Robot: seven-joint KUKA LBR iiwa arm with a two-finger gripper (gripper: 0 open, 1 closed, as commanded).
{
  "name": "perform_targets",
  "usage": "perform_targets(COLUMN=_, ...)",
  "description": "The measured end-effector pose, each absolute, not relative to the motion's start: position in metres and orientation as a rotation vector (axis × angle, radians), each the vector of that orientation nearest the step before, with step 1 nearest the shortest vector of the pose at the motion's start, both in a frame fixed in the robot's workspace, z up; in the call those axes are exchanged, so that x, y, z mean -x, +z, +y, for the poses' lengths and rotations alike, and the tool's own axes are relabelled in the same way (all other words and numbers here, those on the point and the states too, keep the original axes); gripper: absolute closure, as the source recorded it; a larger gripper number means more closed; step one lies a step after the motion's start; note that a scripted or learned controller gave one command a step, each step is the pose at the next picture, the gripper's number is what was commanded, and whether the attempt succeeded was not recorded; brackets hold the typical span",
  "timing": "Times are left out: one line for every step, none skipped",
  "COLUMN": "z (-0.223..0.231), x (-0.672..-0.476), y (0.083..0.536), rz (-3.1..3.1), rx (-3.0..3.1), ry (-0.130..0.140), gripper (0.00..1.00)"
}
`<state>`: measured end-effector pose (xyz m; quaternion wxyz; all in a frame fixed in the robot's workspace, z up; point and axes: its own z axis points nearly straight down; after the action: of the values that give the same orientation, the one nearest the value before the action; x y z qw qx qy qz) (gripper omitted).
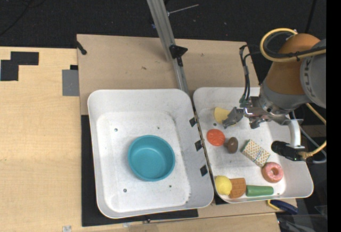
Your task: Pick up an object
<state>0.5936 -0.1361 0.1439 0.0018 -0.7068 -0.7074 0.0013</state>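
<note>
My gripper [244, 119] hangs over the back part of the right bin [298, 183], fingers spread open with nothing between them. Its left finger [233, 118] is close to a pale yellow piece [219, 114]. Just in front lie a red-orange ball [216, 137] and a small brown ball [232, 144]. Further forward are a patterned block [256, 152], a pink ring [273, 172], a yellow lemon [223, 185], an orange-brown block [238, 187] and a green piece [259, 190].
The left bin [106, 114] holds a teal bowl [152, 157]. A metal rail [162, 23] slants down from the back to the gap between the bins. Cables and a black fitting [287, 150] hang off the wrist over the right bin's right side.
</note>
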Motion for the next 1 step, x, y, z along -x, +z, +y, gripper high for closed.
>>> perform_targets(z=-0.1356, x=-0.5934, y=0.0925, rz=-2.221, rx=2.22, ry=0.001, gripper=0.0)
